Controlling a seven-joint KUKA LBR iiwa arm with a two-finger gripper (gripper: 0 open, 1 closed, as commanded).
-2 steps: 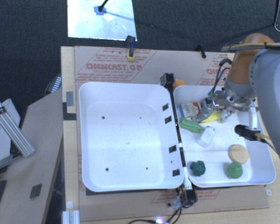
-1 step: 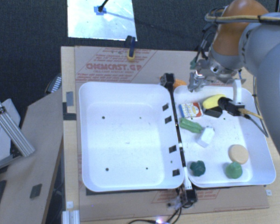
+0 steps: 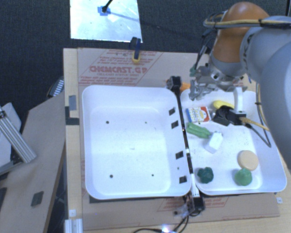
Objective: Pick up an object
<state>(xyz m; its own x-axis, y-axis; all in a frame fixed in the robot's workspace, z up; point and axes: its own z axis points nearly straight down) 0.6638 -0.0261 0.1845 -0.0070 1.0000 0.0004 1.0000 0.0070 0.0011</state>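
My gripper (image 3: pixel 196 92) hangs over the far left corner of the right bin (image 3: pixel 269 152). Just below it in the view lies a small red, white and blue card box (image 3: pixel 198 114). A yellow piece (image 3: pixel 222 104) sits to the gripper's right, and an orange piece (image 3: pixel 185 87) peeks out at the bin's far rim. Nearer the front lie a green elongated toy (image 3: pixel 200 130) and a white block (image 3: pixel 215 142). A dark green lump (image 3: pixel 205 174), a light green lump (image 3: pixel 243 177) and a tan disc (image 3: pixel 248 159) lie at the front.
The left bin (image 3: pixel 94 130) stands beside the right one, with a black hinged divider (image 3: pixel 182 135) between them. The arm's bulk (image 3: pixel 271 57) covers the right bin's far right corner. A blue and yellow clip (image 3: pixel 135 50) stands behind the bins.
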